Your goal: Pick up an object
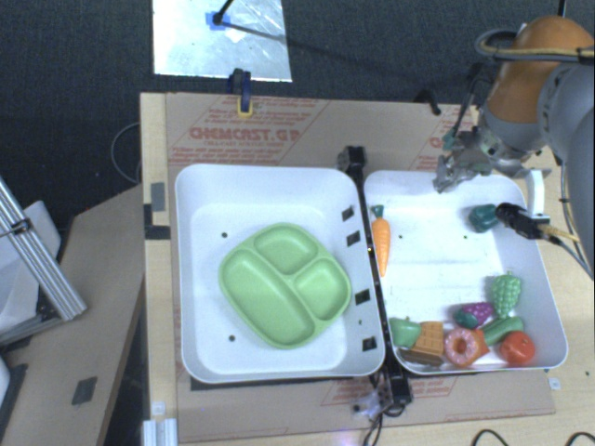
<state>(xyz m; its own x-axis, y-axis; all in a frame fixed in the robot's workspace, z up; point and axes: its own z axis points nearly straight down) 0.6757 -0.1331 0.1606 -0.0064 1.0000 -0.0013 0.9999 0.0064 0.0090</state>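
Observation:
My gripper (452, 171) hangs over the far rim of the right bin (437, 268), apart from every toy. A teal piece (483, 216) lies just to its right and nearer, beside a black part of the arm. An orange carrot (379, 240) lies along the bin's left wall. In the near right corner are heaped a green pepper (404, 330), a brown waffle-like piece (429, 342), a pink donut (462, 346), a red tomato (517, 346), a purple eggplant (474, 314) and a green corn cob (506, 293).
The left bin (200, 249) holds a green divided plate (284, 284). A black clip strip (358, 221) joins the two bins. Cables (558, 235) run along the right bin's far right side. A foil sheet (221, 26) lies beyond the bench.

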